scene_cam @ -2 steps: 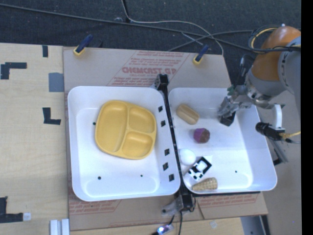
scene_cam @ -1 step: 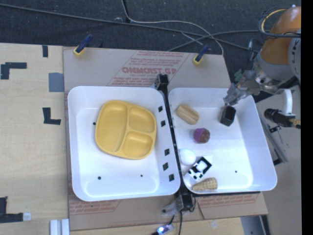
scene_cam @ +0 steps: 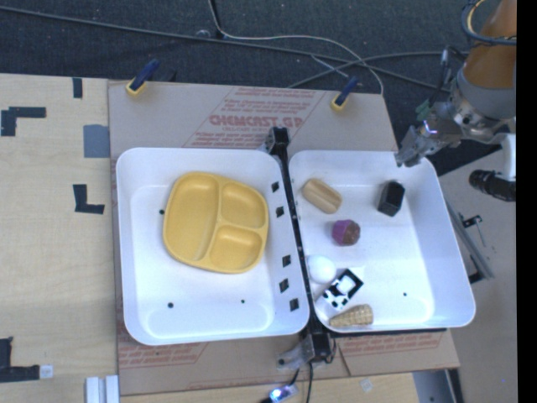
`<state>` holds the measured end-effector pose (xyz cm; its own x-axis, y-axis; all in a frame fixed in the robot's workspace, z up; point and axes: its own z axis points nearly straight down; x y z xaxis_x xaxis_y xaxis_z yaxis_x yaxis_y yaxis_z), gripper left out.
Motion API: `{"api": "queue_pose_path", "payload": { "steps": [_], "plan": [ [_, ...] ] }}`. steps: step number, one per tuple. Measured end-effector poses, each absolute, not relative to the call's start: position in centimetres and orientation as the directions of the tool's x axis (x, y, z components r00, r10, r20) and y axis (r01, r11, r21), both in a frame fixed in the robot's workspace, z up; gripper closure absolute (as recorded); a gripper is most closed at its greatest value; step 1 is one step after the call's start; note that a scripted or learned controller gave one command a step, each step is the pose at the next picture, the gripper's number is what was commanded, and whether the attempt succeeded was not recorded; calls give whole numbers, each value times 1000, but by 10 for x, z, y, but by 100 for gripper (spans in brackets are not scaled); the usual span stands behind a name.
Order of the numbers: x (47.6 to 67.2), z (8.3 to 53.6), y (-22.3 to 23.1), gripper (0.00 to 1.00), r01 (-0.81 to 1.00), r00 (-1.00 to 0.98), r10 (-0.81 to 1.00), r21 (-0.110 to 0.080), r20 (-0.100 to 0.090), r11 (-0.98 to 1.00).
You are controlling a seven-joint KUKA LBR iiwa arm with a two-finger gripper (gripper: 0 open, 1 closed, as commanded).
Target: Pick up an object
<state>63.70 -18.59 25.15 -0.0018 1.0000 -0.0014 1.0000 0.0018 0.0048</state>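
The gripper (scene_cam: 411, 151) hangs over the top right corner of the right bin (scene_cam: 436, 250). I cannot tell if it is open or closed. In that bin sit a black block (scene_cam: 390, 198), a tan roll (scene_cam: 321, 196), a purple ball (scene_cam: 346, 232), a white egg (scene_cam: 321, 268), a checkered cube (scene_cam: 343, 287) and a cone (scene_cam: 351, 316). A yellow plate (scene_cam: 216, 222) lies in the left bin (scene_cam: 138, 250).

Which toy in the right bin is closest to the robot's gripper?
The black block, at the bin's far right below the gripper; the other toys lie farther left.
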Motion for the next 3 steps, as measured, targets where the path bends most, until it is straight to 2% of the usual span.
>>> {"api": "queue_pose_path", "payload": {
  "steps": [2,3],
  "plan": [
    [642,263,-79,100,1000,-7,1000,-1,1,7],
    [633,256,-30,100,1000,-6,1000,-3,1,6]
  ]
}}
